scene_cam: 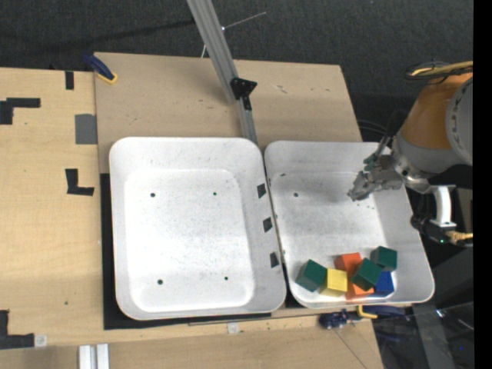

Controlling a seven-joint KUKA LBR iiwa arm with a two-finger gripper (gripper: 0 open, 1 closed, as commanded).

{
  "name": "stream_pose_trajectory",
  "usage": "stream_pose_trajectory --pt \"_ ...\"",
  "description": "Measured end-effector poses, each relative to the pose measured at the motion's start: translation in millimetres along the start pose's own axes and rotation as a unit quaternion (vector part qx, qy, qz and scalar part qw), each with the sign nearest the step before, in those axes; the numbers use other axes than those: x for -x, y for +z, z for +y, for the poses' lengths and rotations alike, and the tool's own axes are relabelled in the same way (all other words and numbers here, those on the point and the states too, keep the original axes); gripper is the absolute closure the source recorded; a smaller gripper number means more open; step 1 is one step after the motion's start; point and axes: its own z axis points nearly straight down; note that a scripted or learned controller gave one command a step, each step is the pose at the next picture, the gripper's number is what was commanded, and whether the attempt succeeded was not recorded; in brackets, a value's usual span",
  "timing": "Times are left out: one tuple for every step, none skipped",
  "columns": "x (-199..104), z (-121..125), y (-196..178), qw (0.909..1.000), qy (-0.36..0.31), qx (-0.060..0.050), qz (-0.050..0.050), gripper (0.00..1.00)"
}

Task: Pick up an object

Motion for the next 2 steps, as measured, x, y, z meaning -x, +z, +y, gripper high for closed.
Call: stream_pose_trajectory --pt "3 -6 -60 1.0 0.001 0.003 -0.001 1.0" --pt "1 -10 -122 1.0 0.0 0.004 -0.001 1.0"
